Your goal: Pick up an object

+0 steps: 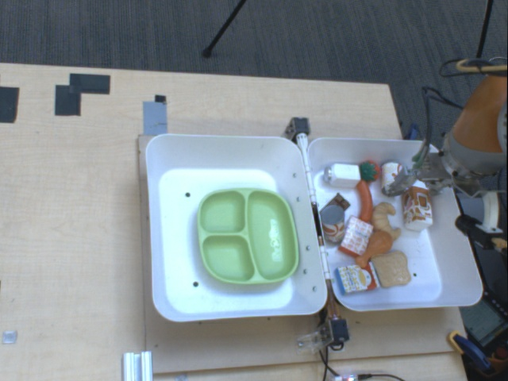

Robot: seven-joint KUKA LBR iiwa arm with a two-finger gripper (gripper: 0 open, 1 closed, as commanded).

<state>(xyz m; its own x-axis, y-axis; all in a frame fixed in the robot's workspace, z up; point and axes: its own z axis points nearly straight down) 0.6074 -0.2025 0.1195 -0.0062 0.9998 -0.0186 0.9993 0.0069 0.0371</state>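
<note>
Pale green plate [248,236], white bins [171,213], orange carrot [365,202].

A green divided plate [248,236] lies in the left bin [171,213]

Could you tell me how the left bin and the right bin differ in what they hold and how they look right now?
The left bin holds a single green divided plate; the right bin holds a jumble of small items, among them a carrot and a toast slice. The gripper is over the right bin, not the left bin. The left bin looks larger in this view. Both are shallow, white, and sit side by side.
</note>
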